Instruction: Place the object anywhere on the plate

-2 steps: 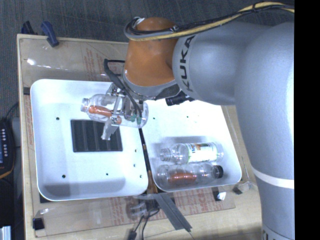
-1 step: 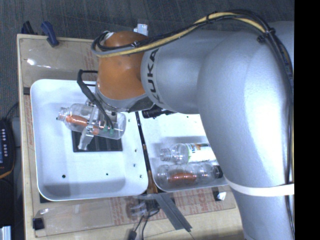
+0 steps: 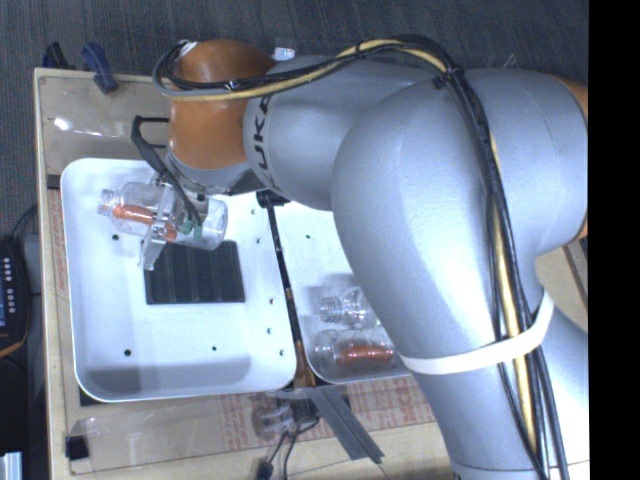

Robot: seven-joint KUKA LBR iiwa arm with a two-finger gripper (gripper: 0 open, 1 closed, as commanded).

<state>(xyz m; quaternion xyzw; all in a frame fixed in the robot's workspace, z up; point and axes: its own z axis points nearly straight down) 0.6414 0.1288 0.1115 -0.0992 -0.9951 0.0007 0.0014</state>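
A clear plastic bottle (image 3: 128,208) with an orange neck lies sideways over the back of the left bin (image 3: 110,353). My gripper (image 3: 166,228) comes down from the orange wrist band and is shut on the bottle around its middle, with one grey finger (image 3: 152,251) showing in front of it. The plate (image 3: 197,276) is a black ribbed rectangle on the left bin's floor. It sits just in front of and below the bottle, whose near edge overlaps the plate's back edge in this view.
The right bin (image 3: 322,230) holds two more clear bottles (image 3: 342,308), one with a reddish inside (image 3: 358,351). The big grey arm covers most of the right bin. A black cable (image 3: 283,268) runs along the divide between the bins.
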